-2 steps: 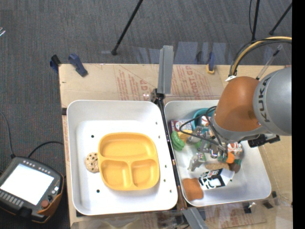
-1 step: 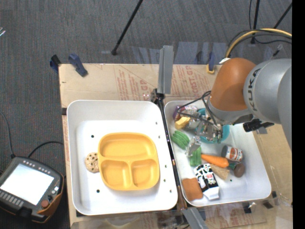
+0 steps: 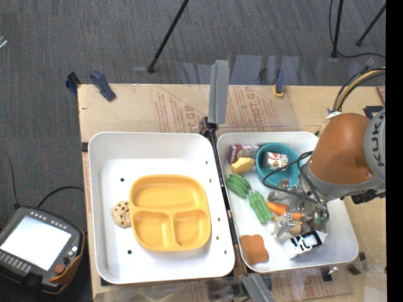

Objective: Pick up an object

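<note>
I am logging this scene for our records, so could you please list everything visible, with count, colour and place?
Bins: two, white, side by side on the bench.
Divided plate: one, yellow, in the left bin.
Cookie: one, tan, left bin, at the plate's left edge.
Bowl: one, teal, right bin, far side.
Green toy vegetables: two, right bin, centre-left.
Brown piece: one, right bin, near corner.
Carrot: one, orange, right bin, by the gripper.
Tablet: one, dark, on the floor at left.
Arm: one, orange band, over the right bin.
Gripper: one, low in the right bin.
</note>
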Robot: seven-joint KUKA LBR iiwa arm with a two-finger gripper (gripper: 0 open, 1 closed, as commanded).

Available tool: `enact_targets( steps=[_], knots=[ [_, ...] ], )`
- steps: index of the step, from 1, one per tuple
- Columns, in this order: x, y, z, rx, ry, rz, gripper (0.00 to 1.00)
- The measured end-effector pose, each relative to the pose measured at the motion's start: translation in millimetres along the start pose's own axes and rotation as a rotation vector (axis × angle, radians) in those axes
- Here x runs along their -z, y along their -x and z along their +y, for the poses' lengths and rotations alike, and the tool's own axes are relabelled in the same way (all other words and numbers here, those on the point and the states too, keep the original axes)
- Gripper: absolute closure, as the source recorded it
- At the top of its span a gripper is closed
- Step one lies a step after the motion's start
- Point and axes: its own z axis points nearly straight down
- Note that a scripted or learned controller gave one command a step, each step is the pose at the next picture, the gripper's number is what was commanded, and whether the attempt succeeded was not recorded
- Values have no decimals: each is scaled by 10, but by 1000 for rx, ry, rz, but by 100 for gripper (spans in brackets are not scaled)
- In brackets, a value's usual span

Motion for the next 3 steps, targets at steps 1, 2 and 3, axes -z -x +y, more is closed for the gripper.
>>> enact_targets(
  steps=[1, 2, 3],
  knots=[
    [-7, -486, 408, 155, 2, 2, 0],
    [-1, -489, -510, 179, 0, 0, 0],
    [-2, -137, 350, 250, 5, -2, 0]
  ],
)
